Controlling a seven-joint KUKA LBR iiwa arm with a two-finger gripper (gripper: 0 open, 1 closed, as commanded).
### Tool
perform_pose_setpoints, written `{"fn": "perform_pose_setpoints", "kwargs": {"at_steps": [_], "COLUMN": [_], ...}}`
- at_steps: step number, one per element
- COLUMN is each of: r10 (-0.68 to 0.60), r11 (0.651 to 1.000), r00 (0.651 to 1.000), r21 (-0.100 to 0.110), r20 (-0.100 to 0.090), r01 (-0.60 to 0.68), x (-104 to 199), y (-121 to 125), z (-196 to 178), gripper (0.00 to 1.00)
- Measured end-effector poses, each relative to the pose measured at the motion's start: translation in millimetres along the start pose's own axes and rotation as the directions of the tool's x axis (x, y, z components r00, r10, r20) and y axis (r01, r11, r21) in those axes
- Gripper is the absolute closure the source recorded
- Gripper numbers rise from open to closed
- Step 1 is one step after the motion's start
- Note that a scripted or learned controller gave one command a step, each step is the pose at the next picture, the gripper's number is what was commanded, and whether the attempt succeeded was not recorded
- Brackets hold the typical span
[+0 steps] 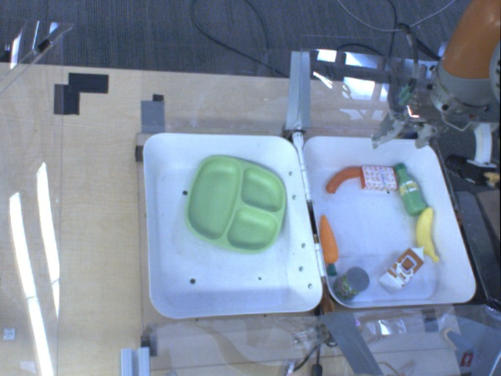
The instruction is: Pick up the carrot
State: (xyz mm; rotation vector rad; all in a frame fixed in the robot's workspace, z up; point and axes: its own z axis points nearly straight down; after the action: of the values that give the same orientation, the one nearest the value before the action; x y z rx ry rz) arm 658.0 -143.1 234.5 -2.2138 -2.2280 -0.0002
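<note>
From my station the feed looks bright and evenly lit from above; shadows are faint. Glare streaks the clear plastic guard panels [35, 210] and the shiny metal divider post [297, 92]. Focus is slightly soft overall, worst at the corners

Two shallow white bins sit side by side on a wooden bench. The left bin [168, 288] holds a green divided plate [235, 203]. In the right bin [376, 218], the carrot [329, 241] lies along the left wall, tip toward a grey round can [351, 282]. Nearby lie a curved orange sausage [344, 178], a red-and-white packet [379, 178], a green bottle [409, 190], a banana [426, 234] and a small carton [402, 269]. The gripper [403, 131] hovers over the right bin's far edge, fingers spread apart and holding nothing.
</note>
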Motion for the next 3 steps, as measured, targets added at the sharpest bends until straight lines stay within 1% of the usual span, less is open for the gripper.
{"fn": "perform_pose_setpoints", "kwargs": {"at_steps": [1, 2, 3], "r10": [-0.132, 0.061, -0.366], "r11": [0.991, 0.998, 0.93], "r00": [0.991, 0.998, 0.93], "r21": [0.001, -0.014, -0.024], "r20": [-0.001, 0.0, 0.02], "r01": [0.132, -0.061, 0.367], "x": [25.0, 45.2, 51.8], "y": [-38.5, -121.2, -148.1], "z": [97.5, 146.1, 142.9], "gripper": [0.0, 0.0, 0.0]}}
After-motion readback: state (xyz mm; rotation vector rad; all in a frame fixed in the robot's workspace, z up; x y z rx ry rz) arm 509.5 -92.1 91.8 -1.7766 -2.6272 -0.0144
